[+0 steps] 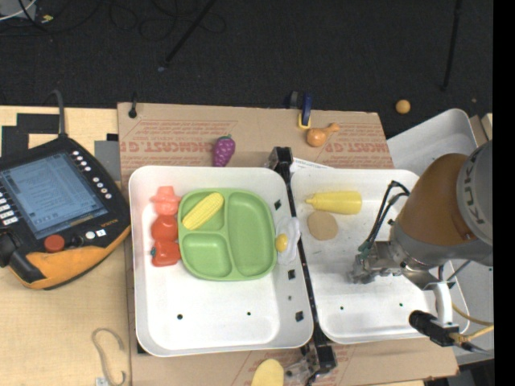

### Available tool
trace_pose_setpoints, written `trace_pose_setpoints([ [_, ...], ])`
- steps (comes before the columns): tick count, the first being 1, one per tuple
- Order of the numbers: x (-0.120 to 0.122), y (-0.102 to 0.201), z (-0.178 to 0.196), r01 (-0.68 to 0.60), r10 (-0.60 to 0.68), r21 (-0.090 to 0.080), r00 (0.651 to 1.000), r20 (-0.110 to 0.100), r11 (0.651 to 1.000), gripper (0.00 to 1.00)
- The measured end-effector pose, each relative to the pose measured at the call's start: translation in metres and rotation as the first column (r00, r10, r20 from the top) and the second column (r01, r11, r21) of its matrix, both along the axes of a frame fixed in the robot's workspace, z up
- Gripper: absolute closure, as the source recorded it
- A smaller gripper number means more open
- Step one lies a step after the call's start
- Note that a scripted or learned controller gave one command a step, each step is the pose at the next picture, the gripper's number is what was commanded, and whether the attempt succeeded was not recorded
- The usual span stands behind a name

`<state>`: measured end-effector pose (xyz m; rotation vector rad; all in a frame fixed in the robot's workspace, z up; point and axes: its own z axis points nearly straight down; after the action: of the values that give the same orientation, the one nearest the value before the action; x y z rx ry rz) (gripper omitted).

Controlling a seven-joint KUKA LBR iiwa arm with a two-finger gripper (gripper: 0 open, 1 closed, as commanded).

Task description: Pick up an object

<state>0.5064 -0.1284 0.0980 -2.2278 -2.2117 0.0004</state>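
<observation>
Risk: my gripper (366, 270) sits low in the right bin (354, 328), over bare floor; closing here would likely catch nothing.
Cause: the bottle (335, 203) and disc (323, 227) lie up-left of me, near but apart.
Grip: I cannot tell how it stands from this angle.
Bottle: yellow, smooth, lying on its side near the bin's far wall; round, may roll away.
Disc: tan, flat, hard to pinch.

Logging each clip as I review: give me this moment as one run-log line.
arm: low over right bin | gripper: near bin floor, grip unclear | nearest: tan disc, yellow bottle | left bin: green tray, corn
</observation>
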Motion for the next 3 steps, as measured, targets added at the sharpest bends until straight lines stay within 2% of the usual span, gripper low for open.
trace_pose_setpoints([
  [3,0.001,0.002,0.132,-0.007,0.007,-0.002,1.000,0.004,1.000,1.00],
])
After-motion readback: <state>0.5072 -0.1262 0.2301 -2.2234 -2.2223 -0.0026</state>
